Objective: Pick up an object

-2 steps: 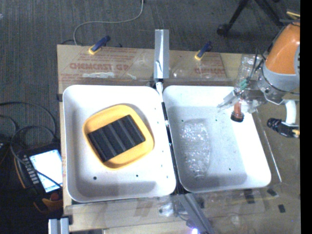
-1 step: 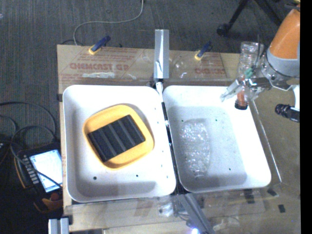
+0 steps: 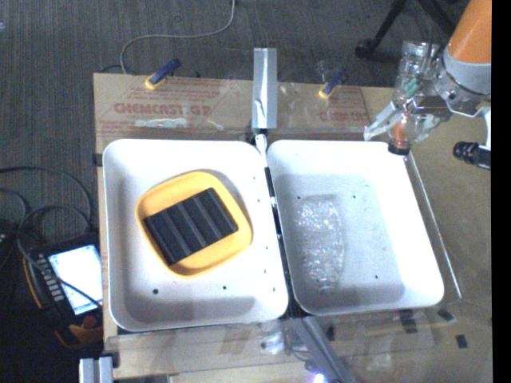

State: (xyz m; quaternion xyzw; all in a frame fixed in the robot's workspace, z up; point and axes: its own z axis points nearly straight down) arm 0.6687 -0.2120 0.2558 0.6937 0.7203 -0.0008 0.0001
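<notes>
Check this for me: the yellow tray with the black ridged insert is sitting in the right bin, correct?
Not quite. The camera view shows the yellow tray with the black ridged insert in the left bin, not the right one.

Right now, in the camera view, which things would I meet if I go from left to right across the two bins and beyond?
Yellow tray with a black ribbed insert in the left white bin → clear crinkled plastic piece in the right white bin → gripper above that bin's far right corner.

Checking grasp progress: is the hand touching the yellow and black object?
Apart. The camera view shows the hand above the right bin's far corner, the yellow and black object in the left bin.
</notes>
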